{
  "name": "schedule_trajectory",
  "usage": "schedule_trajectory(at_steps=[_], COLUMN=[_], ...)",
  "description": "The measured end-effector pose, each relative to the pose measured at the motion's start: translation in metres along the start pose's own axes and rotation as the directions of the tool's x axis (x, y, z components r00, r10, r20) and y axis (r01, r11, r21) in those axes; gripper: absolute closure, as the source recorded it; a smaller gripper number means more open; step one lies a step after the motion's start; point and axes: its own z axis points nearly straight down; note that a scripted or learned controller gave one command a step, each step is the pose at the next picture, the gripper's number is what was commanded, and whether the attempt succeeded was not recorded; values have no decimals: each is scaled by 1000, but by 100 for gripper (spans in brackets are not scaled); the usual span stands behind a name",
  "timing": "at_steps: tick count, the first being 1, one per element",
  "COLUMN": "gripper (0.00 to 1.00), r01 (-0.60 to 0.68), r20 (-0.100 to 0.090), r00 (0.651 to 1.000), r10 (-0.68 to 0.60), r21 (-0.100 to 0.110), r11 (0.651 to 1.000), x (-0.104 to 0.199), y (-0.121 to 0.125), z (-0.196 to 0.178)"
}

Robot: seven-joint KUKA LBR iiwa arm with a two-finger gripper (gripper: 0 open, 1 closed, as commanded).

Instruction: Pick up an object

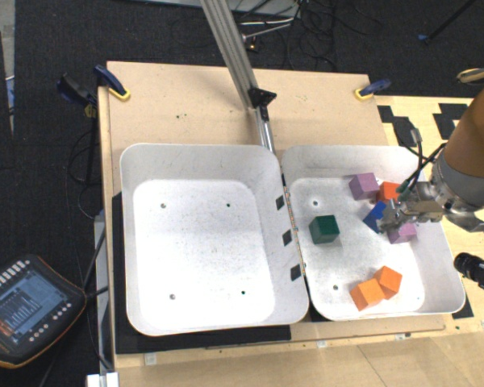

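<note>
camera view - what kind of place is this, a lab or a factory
Most likely a robotics lab test bench: two white bins on a clamped board, small coloured blocks such as a green block, a teach pendant on the dark floor, and loose cables.

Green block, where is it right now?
The green block sits alone in the right bin, near its left wall, well left of the gripper and the blue block.
</note>
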Motion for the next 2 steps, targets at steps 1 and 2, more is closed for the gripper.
schedule_trajectory(at_steps=[1,2], gripper=[100,100], r01=[0,5], r20=[1,-4], r00=[1000,1000], r10=[0,-5], r21=[1,9], r11=[1000,1000], x=[0,57], y=[2,4], z=[-52,-34])
